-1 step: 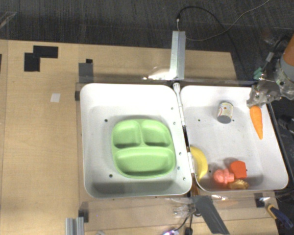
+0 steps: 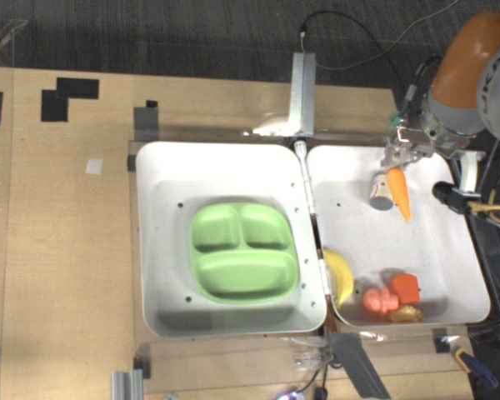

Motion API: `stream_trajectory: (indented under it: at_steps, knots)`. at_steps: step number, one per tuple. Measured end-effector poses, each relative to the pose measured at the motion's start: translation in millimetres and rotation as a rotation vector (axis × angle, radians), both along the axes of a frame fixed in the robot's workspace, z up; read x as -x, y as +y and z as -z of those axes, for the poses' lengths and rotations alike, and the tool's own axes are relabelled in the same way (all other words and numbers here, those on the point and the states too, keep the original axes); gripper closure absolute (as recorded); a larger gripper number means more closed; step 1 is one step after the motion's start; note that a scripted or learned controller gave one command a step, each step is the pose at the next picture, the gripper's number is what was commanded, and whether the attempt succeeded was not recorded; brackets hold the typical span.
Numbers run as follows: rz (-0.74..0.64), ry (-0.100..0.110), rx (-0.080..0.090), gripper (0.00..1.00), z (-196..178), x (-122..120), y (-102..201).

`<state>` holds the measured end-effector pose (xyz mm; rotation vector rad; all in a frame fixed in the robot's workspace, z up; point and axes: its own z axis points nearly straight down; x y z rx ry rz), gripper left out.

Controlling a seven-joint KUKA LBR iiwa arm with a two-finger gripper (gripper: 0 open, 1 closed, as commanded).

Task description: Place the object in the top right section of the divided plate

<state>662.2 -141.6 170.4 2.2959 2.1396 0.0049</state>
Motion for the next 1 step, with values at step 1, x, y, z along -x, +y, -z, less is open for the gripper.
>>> stream_trajectory:
  at_steps: [1]
  knots:
    - [-0.004, 0.002, 0.000, 1.00, 28.4, 63.4, 51.9]
